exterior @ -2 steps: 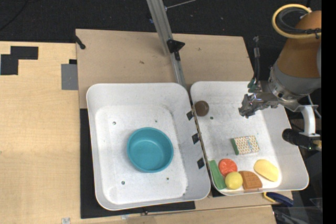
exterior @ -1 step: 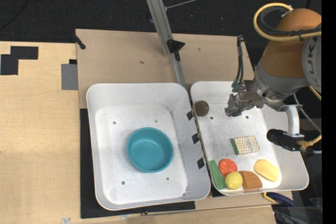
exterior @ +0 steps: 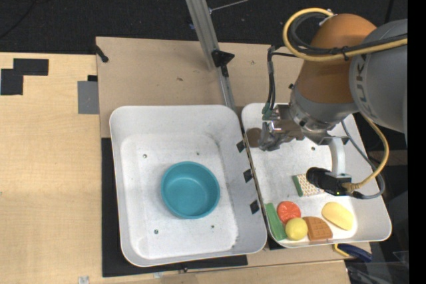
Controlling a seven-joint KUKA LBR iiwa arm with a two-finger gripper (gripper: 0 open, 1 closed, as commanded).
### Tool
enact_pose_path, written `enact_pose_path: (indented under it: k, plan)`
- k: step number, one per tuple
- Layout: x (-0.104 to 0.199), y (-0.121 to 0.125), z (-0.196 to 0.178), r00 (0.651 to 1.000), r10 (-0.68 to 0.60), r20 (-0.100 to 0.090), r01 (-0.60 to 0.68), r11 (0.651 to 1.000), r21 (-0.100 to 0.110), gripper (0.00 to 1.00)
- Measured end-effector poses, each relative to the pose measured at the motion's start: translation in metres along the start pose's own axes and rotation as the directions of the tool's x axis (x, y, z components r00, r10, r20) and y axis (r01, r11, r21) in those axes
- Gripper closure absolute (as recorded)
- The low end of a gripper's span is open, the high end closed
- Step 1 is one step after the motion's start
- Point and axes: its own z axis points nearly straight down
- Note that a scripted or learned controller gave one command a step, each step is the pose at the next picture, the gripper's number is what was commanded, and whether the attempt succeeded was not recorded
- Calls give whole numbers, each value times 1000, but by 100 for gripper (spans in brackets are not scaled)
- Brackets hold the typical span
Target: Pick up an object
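Over the right-hand shallow white bin (exterior: 373,226), the grey arm with its orange band (exterior: 333,63) leans in from the right, and the two-finger gripper (exterior: 269,140) sits low at the bin's upper left corner, close beside the divide between the two bins. How that tool stands, I cannot tell; the wrist and cables crowd the spot and the tip is a dark blur. Something brownish (exterior: 253,137) shows right at the tip against the bin's rim, but what it is I cannot make out.

Down at the near end of the same bin, the small objects huddle together: a red round tomato-like piece (exterior: 288,210), a yellow ball-shaped piece (exterior: 296,229) just below it and touching, a brown waffle-textured block (exterior: 319,229) beside that, and a pale yellow oval piece (exterior: 337,215) to the right. A green stick-shaped piece (exterior: 273,219) lies along the left wall, next to the red one. A speckled flat card-like piece (exterior: 307,185) lies a little above the cluster, well clear of the gripper.

Across in the left white bin (exterior: 133,143), a teal plastic bowl (exterior: 190,189) sits upright near the middle, alone.
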Motion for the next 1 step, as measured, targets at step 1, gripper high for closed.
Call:
enact_pose_path:
  k: [1]
  plan:
    - [59, 11, 4, 1000, 0, 0, 0, 1000, 0, 100]
